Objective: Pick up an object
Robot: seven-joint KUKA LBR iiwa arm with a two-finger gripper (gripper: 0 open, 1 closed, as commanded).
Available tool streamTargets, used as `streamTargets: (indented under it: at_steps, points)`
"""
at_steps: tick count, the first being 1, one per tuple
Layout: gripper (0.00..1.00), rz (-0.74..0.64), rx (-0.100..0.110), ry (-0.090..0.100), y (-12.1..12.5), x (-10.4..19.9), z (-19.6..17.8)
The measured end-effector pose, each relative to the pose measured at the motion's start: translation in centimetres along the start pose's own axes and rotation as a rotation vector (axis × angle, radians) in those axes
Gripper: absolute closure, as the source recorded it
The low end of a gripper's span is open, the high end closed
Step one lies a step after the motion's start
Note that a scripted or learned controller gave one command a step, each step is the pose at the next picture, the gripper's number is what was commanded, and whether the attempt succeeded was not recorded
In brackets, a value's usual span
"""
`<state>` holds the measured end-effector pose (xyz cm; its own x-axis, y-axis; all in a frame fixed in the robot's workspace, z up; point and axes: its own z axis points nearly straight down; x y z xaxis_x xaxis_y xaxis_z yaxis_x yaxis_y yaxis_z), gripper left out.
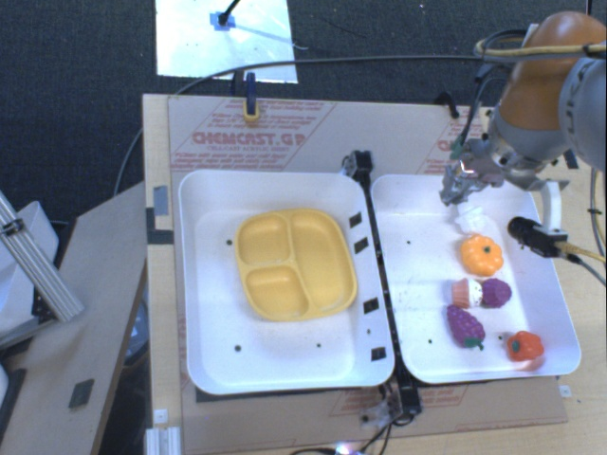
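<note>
End effector [462, 186] low over right bin [560, 282] far end, above small white object [470, 220]; finger state cannot tell. Nearer in same bin: orange pumpkin [482, 255], purple-topped cupcake [480, 293], purple grapes [465, 326], red-orange pepper [524, 346]. Yellow divided tray [294, 262] in left bin [204, 282].

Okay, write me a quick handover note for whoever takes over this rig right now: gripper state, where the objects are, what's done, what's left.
Gripper: over the far part of the right bin, above a small white object; open or shut cannot be told, nothing seen held.
Right bin objects: orange pumpkin, cupcake-like piece touching a purple item, purple grapes, red-orange pepper near the front corner.
Left bin: yellow divided tray.
Done: no pick yet.
Left: grasp and lift one object.
</note>
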<state>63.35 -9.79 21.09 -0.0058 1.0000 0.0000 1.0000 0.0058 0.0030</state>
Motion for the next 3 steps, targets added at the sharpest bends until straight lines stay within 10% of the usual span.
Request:
streamTargets:
  at_steps: [3]
  points:
    - [1.00, -0.005, 0.004, 0.003, -5.4, 16.3, -0.1]
